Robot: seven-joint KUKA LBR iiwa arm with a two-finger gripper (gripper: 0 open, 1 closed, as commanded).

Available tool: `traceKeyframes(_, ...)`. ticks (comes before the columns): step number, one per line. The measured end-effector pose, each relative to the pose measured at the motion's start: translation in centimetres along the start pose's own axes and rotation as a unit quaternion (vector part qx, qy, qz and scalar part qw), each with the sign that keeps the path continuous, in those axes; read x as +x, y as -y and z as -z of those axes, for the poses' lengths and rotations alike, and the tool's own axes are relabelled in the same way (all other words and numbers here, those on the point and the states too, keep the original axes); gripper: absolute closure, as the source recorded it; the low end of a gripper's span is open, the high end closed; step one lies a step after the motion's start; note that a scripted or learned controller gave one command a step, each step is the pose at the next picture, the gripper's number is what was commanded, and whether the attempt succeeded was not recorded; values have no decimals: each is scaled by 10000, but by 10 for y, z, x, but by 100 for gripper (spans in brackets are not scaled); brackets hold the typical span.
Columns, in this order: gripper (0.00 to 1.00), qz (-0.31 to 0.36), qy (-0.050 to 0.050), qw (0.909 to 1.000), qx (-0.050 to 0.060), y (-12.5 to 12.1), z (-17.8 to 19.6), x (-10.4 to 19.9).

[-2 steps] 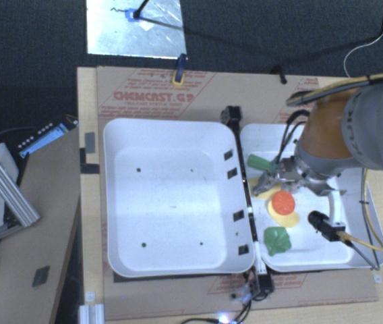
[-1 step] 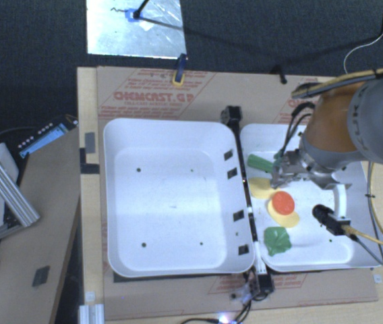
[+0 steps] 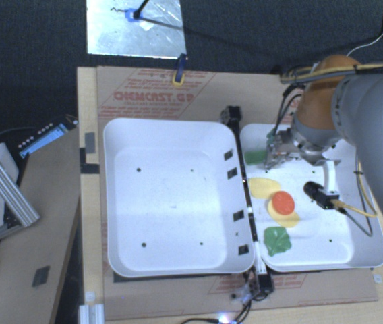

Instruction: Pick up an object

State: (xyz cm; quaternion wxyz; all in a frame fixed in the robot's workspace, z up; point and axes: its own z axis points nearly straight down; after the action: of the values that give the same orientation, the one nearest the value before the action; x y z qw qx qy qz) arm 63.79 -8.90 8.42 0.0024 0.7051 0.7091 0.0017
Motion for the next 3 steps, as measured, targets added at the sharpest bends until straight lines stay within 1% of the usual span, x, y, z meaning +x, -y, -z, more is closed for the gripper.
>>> traceKeyframes(1, 100, 50, -28, 10000, -45, -30, 108, 116)
traceKeyframes(2, 100, 25, -23, 10000, -70, -30, 264, 158)
traceKeyframes(3, 100, 55, -49, 10000, -64, 6, 402, 254)
